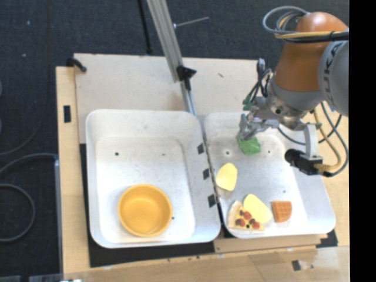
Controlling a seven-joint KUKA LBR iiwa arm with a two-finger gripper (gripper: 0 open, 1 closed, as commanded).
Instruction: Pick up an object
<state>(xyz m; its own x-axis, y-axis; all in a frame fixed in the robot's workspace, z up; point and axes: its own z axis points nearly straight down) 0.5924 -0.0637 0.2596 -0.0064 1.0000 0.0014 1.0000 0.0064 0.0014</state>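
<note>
My gripper (249, 130) hangs over the far part of the right bin (305, 207), pointing down. A small green object (251, 146) sits right under its tips, touching or nearly touching them. Closer to the front of the same bin lie a pale yellow piece (227, 176), a second yellow piece (257, 207), a pizza-like slice with red spots (244, 219) and an orange block (281, 210). A yellow bowl (144, 209) stands in the left bin (135, 134), near its front.
A slanted metal pole (170, 46) rises from the bench behind the bins and ends at a black clamp (186, 73). Cables and a black fitting (299, 159) hang off the arm over the right bin's right side.
</note>
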